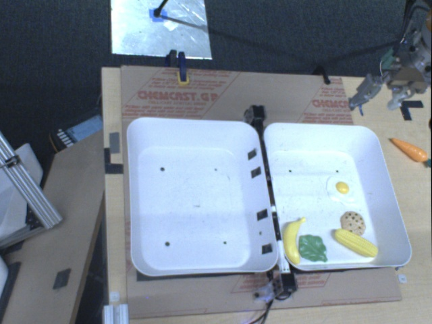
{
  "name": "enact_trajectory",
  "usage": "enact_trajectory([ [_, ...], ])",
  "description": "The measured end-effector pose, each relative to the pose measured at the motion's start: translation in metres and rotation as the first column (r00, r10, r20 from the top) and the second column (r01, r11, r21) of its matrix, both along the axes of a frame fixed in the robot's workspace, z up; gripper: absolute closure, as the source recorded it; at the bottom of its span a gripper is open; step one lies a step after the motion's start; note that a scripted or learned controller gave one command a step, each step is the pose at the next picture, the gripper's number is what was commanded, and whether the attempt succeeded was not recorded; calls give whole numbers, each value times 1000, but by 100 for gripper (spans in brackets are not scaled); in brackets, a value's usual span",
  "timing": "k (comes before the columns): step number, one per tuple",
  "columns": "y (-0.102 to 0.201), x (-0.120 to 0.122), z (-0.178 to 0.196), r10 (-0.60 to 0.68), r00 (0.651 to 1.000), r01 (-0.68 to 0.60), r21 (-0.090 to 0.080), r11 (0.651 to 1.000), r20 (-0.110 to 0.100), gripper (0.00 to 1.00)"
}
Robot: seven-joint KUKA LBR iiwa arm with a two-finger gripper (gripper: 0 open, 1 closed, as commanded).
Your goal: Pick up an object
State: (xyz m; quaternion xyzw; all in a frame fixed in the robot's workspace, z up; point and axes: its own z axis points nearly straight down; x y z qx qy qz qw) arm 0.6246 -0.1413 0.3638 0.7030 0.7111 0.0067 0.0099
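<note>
Bench (223, 292): light wooden surface carrying a printed cardboard sheet, with both bins seated on it.
Left bin (142, 181): shallow white tray, a few small dark holes in its floor, joined to its neighbour by black clips along the shared edge.
Right bin (385, 181): shallow white tray holding all five candidate objects, grouped in its near and right part.
Foil sheet (162, 19): shiny square lying on the dark floor beyond the bench, far left of the arm.
Arm (418, 25): enters at the upper right corner, above the bench's far right edge, outside both bins.
Gripper (381, 90): hangs beyond the right bin's far right corner, well apart from every object; whether the fingers are parted or closed cannot be told, and nothing is seen between them.
Banana (291, 240): yellow, curved, against the near left wall of the right bin.
Corn cob (356, 243): yellow, lying aslant near the near right corner.
Green piece (313, 248): leafy shape touching the banana's right side.
Carrot (409, 149): orange, on the bench outside the right bin.
Cookie (352, 221): brown disc just above the corn cob.
Fried egg (341, 187): white with yellow yolk, mid right of the bin.
</note>
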Motion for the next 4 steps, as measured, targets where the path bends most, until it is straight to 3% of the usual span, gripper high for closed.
enact_trajectory([
  [1, 22, -34, 130, -4, 1000, 4, 2, 1000, -5, 0],
  [2, 13, -93, 175, -12, 1000, 12, 3, 1000, -16, 0],
  [3, 13, -90, 184, -6, 1000, 6, 2, 1000, -15, 100],
  [4, 91, -41, 143, 2, 1000, -1, 6, 1000, -24, 100],
])
